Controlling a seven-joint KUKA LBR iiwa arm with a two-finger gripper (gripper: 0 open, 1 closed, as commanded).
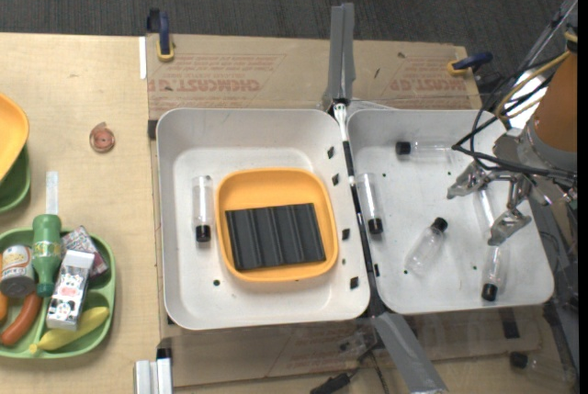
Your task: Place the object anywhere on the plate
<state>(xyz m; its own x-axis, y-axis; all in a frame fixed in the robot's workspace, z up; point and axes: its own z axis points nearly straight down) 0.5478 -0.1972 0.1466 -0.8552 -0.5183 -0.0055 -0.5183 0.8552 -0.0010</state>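
Green tray (92, 328): at the near left of the bench (73, 89); carries toy food, a green bottle (46, 250) and a small carton (66, 289); their labels are too small to read.
Right bin (404, 291): holds several clear tubes with black caps; one tube (492, 275) lies at the near right corner, one small bottle (424, 245) near the middle, one tube (369, 204) along the left wall, one tube (424, 147) at the far side.
Hand (491, 204): above the right part of the right bin; metal fingers (469, 181) spread apart, nothing between them; one fingertip is just above the near-right tube, contact cannot be told.
Left bin (175, 291): holds the orange plate (276, 184); a black ribbed block (274, 234) rests on the plate; one tube (201, 208) lies just left of the plate.
Cardboard (303, 75): under the far edge of the bins; red printing, upside down, reads roughly "CHEMCAST".
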